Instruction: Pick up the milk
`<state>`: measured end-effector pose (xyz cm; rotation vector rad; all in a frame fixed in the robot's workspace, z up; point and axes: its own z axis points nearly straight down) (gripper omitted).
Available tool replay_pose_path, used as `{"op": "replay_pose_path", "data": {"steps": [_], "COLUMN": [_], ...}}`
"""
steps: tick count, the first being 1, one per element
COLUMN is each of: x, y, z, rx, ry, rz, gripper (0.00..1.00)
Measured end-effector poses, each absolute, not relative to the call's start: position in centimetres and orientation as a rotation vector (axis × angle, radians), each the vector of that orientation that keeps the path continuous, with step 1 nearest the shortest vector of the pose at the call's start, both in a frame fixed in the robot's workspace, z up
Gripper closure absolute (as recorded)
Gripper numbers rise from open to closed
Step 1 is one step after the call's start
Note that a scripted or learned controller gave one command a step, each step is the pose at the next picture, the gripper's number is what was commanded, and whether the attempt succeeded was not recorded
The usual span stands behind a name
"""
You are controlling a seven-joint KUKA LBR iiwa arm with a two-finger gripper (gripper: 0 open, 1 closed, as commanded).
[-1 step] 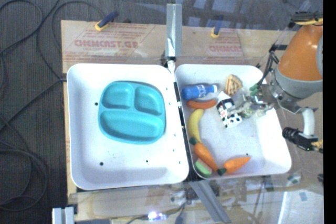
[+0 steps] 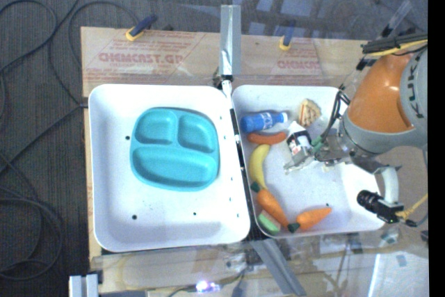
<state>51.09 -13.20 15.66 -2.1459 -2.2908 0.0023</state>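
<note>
The surface point(image 2: 104, 59) is pale board with faded red print, bearing 2 shallow white bins of smooth, glossy plastic with rounded corners. The left bin point(image 2: 111, 212) holds a turquoise divided plate point(image 2: 175, 148), moulded with 3 compartments. The right bin point(image 2: 334, 209) holds small toy foods: a blue bottle point(image 2: 263, 121) with a white cap lying on its side, a red-orange sausage shape point(image 2: 268, 138), a curved yellow banana point(image 2: 258, 165), 2 tapered orange carrots point(image 2: 271, 209) point(image 2: 313, 217) with green tips, and a tan, wedge-like piece point(image 2: 310, 110) near the back wall.

The milk point(image 2: 298, 138) is a small white carton with a dark and red label, sitting in the right bin's middle, just beside the sausage shape and below the tan piece.

The end effector point(image 2: 297, 162) sits low just in front of the milk; whether it is clenched or released cannot be told from this view. Behind it rises the arm's smooth orange band point(image 2: 379, 101).
</note>
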Motion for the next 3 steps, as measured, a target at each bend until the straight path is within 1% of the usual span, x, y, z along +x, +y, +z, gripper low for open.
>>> {"op": "replay_pose_path", "data": {"steps": [1,2,3], "x": [57.2,57.3,58.4], "y": [-17.8,-17.7,-14.6], "z": [9.0,10.0,19.8], "rx": [-2.26,-2.259,-2.206], "ry": [-2.192,-2.191,-2.236], "rz": [-0.009,-0.009,0.004], "gripper": [0.0,1.0,1.0]}}
